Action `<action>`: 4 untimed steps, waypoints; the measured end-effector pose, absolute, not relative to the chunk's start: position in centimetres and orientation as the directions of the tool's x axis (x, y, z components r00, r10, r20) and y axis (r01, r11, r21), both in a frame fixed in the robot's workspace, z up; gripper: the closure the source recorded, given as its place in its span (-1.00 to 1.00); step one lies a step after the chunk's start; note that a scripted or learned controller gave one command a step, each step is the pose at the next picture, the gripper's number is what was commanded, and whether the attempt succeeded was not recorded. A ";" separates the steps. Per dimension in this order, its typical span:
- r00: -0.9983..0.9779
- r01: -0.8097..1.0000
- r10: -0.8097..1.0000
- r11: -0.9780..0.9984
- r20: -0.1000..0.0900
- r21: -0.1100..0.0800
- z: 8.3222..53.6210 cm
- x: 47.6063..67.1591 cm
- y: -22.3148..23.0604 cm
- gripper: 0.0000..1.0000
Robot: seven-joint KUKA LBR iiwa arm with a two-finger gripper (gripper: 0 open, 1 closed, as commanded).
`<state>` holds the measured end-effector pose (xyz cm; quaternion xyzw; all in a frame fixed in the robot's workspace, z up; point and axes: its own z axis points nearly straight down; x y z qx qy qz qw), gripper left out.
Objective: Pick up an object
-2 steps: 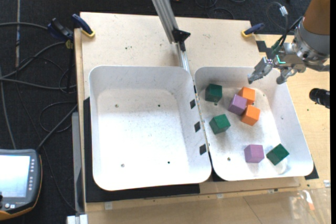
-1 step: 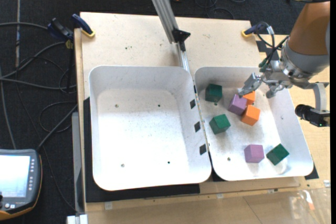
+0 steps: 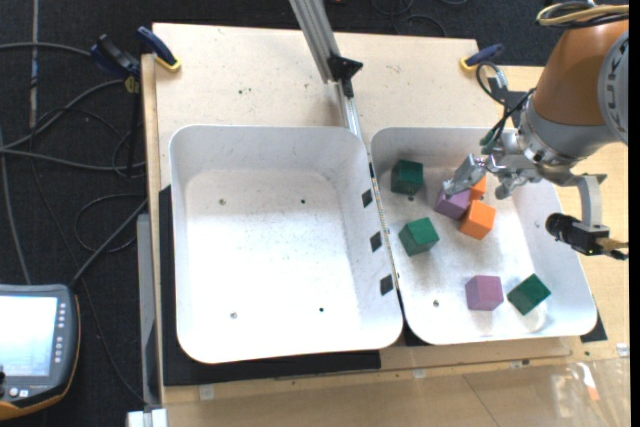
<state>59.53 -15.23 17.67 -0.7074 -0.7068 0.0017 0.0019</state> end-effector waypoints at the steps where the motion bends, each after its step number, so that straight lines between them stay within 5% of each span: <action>1: 0.001 1.000 1.000 -0.001 -0.001 -0.001 13.2 59.3 -15.9 -1.00; 2: 0.001 1.000 1.000 -0.001 -0.001 0.004 14.5 59.4 -15.9 1.00; 4: -0.002 1.000 1.000 0.002 -0.003 0.008 26.2 59.5 -15.9 1.00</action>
